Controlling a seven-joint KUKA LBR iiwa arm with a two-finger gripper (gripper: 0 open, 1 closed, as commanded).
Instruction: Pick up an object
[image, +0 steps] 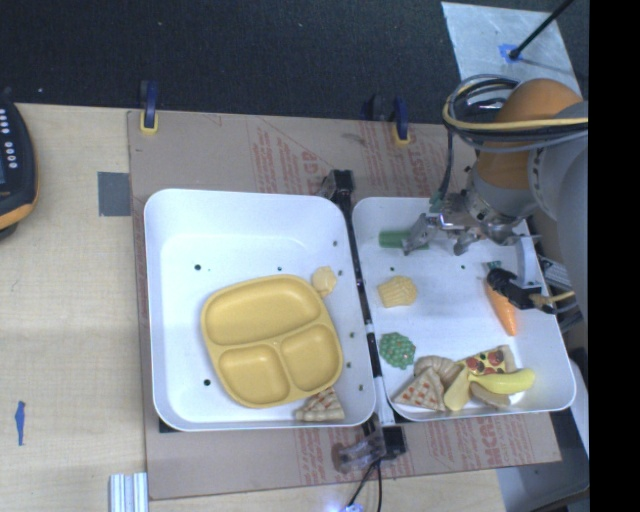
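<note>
The grey two-finger gripper (440, 232) sits low over the far end of the right-hand shallow white bin (560, 395), its metal fingers (420, 236) slightly apart, with nothing visibly clamped between them. Just beside one fingertip lies a small dark green oblong piece (394, 238), close enough that contact cannot be judged. The grey arm with its orange band (535, 105) covers the bin's far right corner and is cut off at the view's edge. Nearer in the same bin lie a yellow corn piece (397, 291), an orange carrot (503, 310) partly under a black part, a green leafy clump (397, 349), and a heap of pizza slices (425, 388) with a yellow banana (502, 382). The left-hand white bin (170, 300) holds a yellow divided plastic plate (272, 340).
</note>
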